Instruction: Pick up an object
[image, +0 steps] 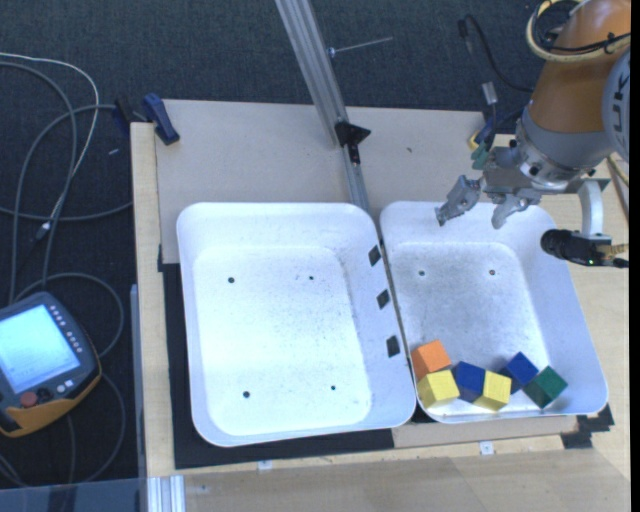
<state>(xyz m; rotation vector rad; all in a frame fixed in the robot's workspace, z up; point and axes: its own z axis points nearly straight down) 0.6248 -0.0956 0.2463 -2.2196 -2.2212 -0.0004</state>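
Several small blocks lie along the near edge of the right bin: an orange block, a yellow block, a blue block, a second yellow block, another blue block and a green block. My gripper hangs over the far rim of the right bin, well above and away from the blocks. Its two fingers are spread apart, open, with nothing between them.
The left bin sits beside the right one, with black clips along their shared edge. A metal pole slants over the bench behind the bins. A teach pendant and cables lie on the floor at left.
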